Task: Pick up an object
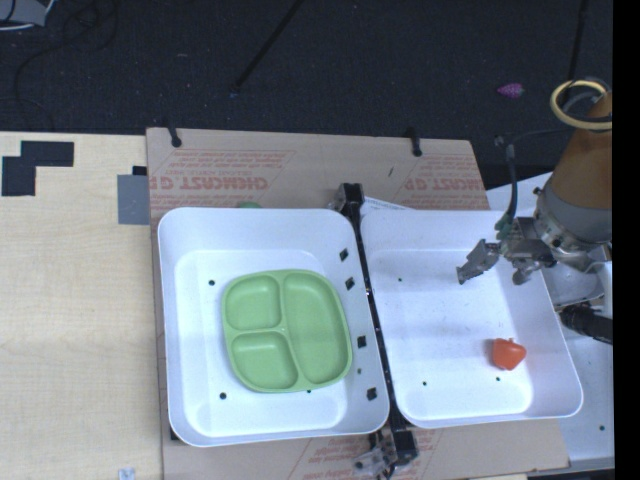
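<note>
- Camera view: two white bins sit side by side on a cardboard sheet that lies on the bench.
- The left bin holds a pale green plate with three compartments, lying flat near the bin's middle.
- The right bin holds a small red-orange object, rounded and glossy, rather like a little pepper or tomato with a darker spot on top.
- The object lies on the bin floor near the right wall, toward the near right corner.
- The arm reaches in from the right, its orange band above the grey wrist.
- The gripper hangs over the right bin's far right part, well apart from the object.
- Its fingers are spread apart with nothing between them.
</note>
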Available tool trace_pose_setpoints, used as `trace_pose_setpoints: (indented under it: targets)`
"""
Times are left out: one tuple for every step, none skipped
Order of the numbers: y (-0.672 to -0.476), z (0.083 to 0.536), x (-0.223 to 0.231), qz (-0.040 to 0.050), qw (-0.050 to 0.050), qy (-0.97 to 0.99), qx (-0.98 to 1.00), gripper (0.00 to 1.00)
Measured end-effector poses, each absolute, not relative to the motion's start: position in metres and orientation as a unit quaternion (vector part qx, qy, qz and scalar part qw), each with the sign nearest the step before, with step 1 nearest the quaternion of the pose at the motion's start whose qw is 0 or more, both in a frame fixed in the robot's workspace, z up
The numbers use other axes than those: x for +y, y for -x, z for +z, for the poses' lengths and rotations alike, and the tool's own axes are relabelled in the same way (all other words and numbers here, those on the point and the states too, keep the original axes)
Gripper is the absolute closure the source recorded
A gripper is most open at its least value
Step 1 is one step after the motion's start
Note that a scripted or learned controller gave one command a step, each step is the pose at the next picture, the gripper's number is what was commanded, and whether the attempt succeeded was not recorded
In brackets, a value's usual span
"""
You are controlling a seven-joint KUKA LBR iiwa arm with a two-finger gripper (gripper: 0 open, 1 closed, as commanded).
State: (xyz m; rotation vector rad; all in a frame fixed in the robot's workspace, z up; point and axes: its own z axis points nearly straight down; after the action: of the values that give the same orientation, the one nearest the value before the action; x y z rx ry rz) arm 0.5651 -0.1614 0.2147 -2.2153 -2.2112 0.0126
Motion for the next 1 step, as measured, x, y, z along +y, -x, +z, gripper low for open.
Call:
trace_pose_setpoints:
  targets:
    - [-0.5678,0.2212,-0.1616,0.0005,0.000,0.707,-0.707,0.00]
